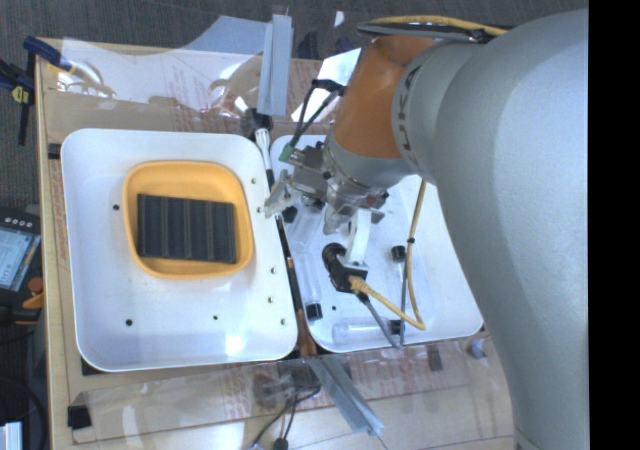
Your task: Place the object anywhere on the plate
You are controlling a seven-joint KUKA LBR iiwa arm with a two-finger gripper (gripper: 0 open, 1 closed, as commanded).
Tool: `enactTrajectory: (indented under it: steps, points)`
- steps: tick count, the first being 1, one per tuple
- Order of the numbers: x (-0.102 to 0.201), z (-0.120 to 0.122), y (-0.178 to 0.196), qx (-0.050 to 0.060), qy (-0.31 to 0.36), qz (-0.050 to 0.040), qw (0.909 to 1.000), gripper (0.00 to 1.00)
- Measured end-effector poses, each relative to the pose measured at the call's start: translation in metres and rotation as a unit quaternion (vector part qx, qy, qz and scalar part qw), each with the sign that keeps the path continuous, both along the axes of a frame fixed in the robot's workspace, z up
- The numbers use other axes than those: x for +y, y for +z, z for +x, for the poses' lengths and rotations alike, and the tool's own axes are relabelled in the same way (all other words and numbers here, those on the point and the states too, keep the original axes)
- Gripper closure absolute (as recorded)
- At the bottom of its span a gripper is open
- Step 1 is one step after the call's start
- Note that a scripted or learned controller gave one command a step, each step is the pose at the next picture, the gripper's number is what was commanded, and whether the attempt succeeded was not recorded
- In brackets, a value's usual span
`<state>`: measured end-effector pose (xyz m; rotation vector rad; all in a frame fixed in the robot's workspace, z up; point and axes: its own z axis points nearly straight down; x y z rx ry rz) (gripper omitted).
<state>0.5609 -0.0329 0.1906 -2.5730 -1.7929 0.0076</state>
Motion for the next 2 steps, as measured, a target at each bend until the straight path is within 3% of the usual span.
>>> enactTrajectory:
  steps: [1, 2]
  points:
    - [0.036, 0.007, 0.000, -0.002, 0.064, -0.0004, 0.9979, 0.00]
    - [0.115, -0.001, 0.000, 0.000, 0.227, 0.0005, 0.9740, 0.00]
